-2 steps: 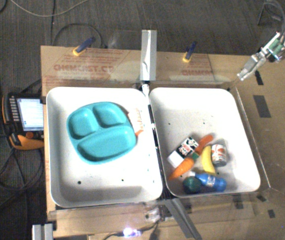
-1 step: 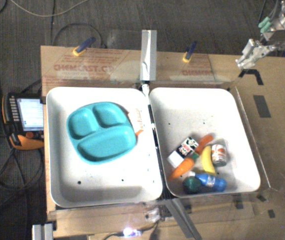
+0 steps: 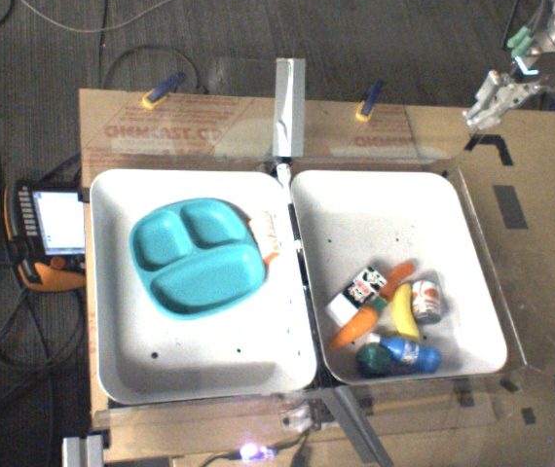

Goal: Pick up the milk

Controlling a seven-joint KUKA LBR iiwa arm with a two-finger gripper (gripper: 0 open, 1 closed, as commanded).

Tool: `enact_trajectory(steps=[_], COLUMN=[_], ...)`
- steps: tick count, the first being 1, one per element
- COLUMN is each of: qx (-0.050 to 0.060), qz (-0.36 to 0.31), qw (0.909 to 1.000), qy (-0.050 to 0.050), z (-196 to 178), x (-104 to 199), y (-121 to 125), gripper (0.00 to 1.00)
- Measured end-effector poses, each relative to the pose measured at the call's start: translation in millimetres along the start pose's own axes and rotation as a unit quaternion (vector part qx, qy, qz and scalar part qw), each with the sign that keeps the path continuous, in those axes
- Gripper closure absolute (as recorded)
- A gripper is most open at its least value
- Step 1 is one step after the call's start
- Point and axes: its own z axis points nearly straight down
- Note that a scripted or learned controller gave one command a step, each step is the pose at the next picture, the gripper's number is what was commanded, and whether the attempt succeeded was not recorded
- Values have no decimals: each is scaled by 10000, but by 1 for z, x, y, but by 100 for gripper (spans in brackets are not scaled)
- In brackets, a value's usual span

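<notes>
At the upper right of the camera view, well outside both bins, the gripper [image 3: 492, 100] hangs over the cardboard bench top [image 3: 521, 222]. Whether it is spread or pressed together I cannot tell — too small and blurred at this angle. Nothing visible between its tips.

Milk carton [image 3: 358, 294] — small, white with black cow patches — lies in the right bin [image 3: 375, 197], lower half, at the left edge of a cluster of toy food. It lies tipped on its side, long axis running from lower left to upper right. Neighbours: a carrot [image 3: 357, 325] just below it, a banana [image 3: 402, 309] to its right, a small can [image 3: 426, 300] beyond that, a blue bottle [image 3: 412, 353] and a dark green item [image 3: 374, 359] nearer the front wall. Whether the carrot touches the carton I cannot tell.

Key relation: the milk lies down and to the left of the gripper, well apart, with the bin's rear half between them.

Judgement: the approach likely needs travel across the bin's right-rear corner, then descent on the cluster's left side, with the closing direction set across the carton's long axis. Crowding by the carrot is the main risk.

Left bin [image 3: 122, 358] holds a teal divided plate [image 3: 198, 255]; not relevant.
</notes>
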Motion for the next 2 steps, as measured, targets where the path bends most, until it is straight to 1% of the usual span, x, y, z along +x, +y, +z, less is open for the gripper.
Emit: enact_trajectory(steps=[1,2], qx=[-8,-10], qz=[673,616], qw=[9977,9981], qy=[33,24], z=[35,9], x=[-18,-67], y=[32,39], gripper=[100,100])
